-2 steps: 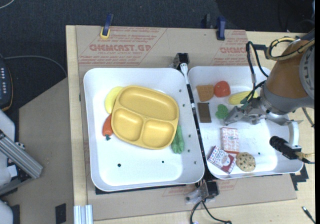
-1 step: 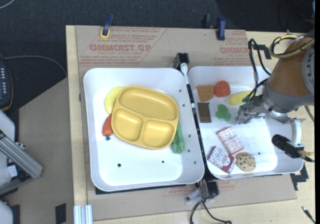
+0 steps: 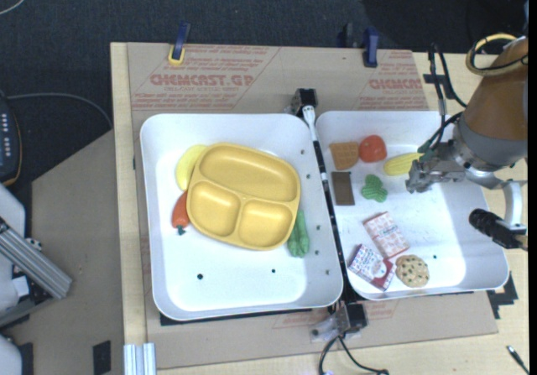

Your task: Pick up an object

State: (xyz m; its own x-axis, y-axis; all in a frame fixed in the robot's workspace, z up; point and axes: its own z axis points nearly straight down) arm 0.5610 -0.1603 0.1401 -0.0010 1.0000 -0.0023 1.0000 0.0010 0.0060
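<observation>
The tool (image 3: 422, 174) hangs low over the right bin (image 3: 470, 273), near its far right part; whether its jaws stand wide or narrow cannot be told from here. Just beside it, on its left, lies a corn cob (image 3: 399, 164), yellow, and it cannot be told whether they touch.

The right bin carries eight things: the corn, one tomato (image 3: 372, 148), one tan cracker (image 3: 344, 155), one brown bar (image 3: 342, 188), one green broccoli (image 3: 374, 189), two red-and-white packets (image 3: 385, 235) (image 3: 368, 265) and one cookie (image 3: 412, 270). Print on the packets is too small to read. Open white floor lies in the bin's right half, between the tool and the cookie.

The left bin (image 3: 231, 291) holds one yellow tray (image 3: 243, 195) with three compartments. One banana (image 3: 188, 164) shows at the tray's far left edge, one carrot (image 3: 180, 212) at its left and one green leaf (image 3: 299, 237) at its near right corner. The bin's near strip is bare.

Both bins sit on a brown board (image 3: 252, 75) on the tabletop, printed in red with "CHEMCAST GP". Two clamps (image 3: 177, 48) (image 3: 370, 46) grip its far edge, one yellow and one blue.
</observation>
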